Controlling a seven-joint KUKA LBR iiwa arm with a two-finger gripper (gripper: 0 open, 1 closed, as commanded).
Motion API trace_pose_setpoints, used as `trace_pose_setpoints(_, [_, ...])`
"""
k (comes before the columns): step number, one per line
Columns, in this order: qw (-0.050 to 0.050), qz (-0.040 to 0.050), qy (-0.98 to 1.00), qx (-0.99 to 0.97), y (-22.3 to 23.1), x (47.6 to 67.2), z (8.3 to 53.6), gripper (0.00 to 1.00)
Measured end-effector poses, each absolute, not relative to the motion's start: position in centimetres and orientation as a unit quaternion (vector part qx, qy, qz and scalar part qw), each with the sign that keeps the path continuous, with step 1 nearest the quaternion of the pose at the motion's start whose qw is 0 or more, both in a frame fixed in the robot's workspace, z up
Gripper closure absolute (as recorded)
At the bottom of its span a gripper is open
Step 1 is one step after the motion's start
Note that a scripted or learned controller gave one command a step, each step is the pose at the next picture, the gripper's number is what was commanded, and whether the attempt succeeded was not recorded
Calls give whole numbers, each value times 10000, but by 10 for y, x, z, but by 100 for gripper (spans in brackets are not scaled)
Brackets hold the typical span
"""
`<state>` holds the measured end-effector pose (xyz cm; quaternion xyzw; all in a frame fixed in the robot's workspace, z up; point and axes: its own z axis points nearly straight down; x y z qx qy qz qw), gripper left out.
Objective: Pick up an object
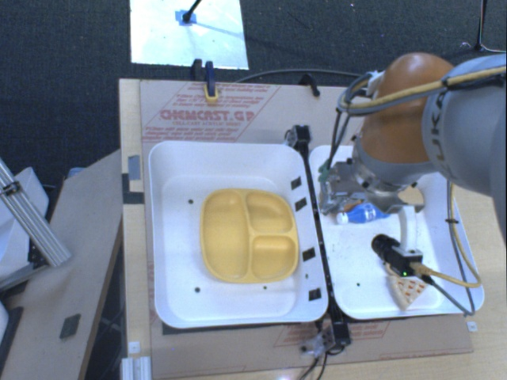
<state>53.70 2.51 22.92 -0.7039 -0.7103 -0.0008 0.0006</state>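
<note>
Arm low over the right bin [444,291].
I cannot tell the state of the fingers [348,200]; a blue-capped bottle [360,214] lies just beside them, a pizza slice toy [409,290] farther off.

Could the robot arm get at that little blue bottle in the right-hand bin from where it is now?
Probably yes. The blue bottle lies in the right bin just beneath the arm's wrist, with the gripper close beside it. Nothing appears to lie on top of it, though the arm hides part of it.

fixed overhead camera, slanted down, both bins [238,153]
</note>
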Motion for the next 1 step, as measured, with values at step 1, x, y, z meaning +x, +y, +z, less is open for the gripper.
trace_pose_setpoints(1, [7,-9,-7106,-7036,75,525,217,100])
